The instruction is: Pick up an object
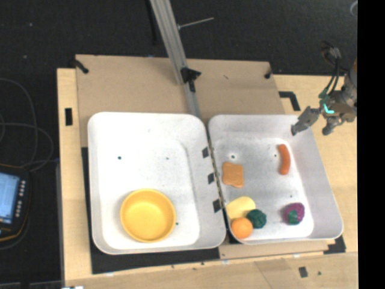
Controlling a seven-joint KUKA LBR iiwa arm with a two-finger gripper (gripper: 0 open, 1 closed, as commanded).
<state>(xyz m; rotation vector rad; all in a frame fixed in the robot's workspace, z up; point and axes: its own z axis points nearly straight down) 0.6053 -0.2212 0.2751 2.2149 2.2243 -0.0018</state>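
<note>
At 9 o'clock, off the bench, sits a dark pad with a lit screen (7,198); its writing is too small to read. No other words or labels can be read anywhere.

The left bin (144,131) is white. A yellow bowl (148,215) sits in it at 7 o'clock, open side up, near the bin's front wall.

A grey metal post (174,47) slants down from 12 o'clock and ends where the 2 bins meet.

The right bin (258,131) holds 6 toy foods. A tan bread slice (233,174) lies flat near the bin's left wall. Below it, at 5 o'clock, a pale yellow piece (240,208) touches an orange ball (242,228), and a dark green piece (258,218) sits just beside both. An orange-red sausage (284,159) lies well apart from them, closer to the back right of the bin. A purple piece (294,213) with a bit of green sits near the front right corner.

At 3 o'clock the gripper (315,121) hangs over the back right corner of the right bin. Its 2 fingers are spread apart and nothing is between them. The sausage is the nearest food to it, but they are not touching.
</note>
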